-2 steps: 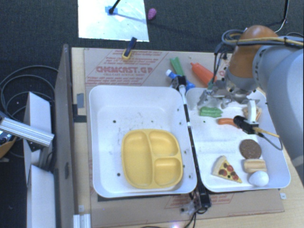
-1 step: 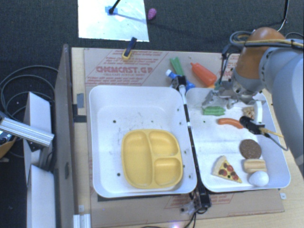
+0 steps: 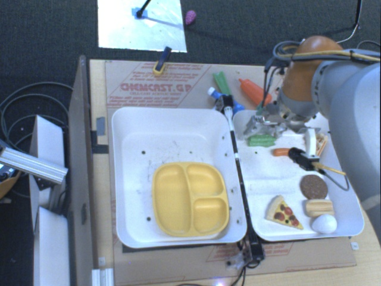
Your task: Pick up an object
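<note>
Gripper [image 3: 264, 126] sits low over the back left corner of the right bin [image 3: 262, 180], the arm coming in from the right. Open or closed: cannot tell, since the metal parts blur together against the white wall. Nothing is visibly held.

Likely target: the green piece [image 3: 262, 140], flat on the bin floor just in front of the gripper, near touching it. A small orange piece [image 3: 280, 152] lies just beside it to the right. Further forward in the same bin, well apart from the gripper, are a brown disc [image 3: 313, 186], a pizza slice [image 3: 284, 212], a bread roll [image 3: 318, 207] and a white egg [image 3: 324, 223]. The left bin [image 3: 134, 142] holds a yellow divided plate [image 3: 190, 198].

Risks, as judged from here:
- The green piece is low and thin. A closure made slightly too high would likely shut on air.
- The corner is tight. The back wall and the rim shared with the left bin are both near, so a descent off to either side could catch the bin and shift it.
- The gripper looks set a little behind the green piece rather than squarely over it. A closure from there might pinch only one end, and the piece would tilt and slip on the lift.
- The orange piece is close enough to be nudged, or caught in place of the green one.
</note>
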Available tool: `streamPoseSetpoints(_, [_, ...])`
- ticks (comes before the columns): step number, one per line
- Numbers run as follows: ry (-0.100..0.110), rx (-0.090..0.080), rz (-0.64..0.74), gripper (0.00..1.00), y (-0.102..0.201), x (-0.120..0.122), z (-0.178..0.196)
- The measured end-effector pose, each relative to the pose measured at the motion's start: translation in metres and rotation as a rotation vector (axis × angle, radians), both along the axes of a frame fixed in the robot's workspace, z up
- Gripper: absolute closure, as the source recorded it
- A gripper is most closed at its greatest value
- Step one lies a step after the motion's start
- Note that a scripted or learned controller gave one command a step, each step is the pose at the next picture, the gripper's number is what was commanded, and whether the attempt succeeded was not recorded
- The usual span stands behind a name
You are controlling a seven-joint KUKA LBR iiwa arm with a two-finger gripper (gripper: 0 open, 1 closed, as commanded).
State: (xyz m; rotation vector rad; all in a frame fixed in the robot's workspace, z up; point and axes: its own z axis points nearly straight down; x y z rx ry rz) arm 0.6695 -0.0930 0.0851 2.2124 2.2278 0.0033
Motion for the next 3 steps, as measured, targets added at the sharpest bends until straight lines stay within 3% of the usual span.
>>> streamPoseSetpoints(1, [-0.001,-0.002,-0.007,0.00,-0.036,0.000,0.000])
streamPoseSetpoints(2, [-0.005,-0.002,-0.003,1.00,-0.034,0.001,0.012])
streamPoseSetpoints(3, [-0.005,-0.004,-0.009,1.00,-0.078,-0.022,0.082])
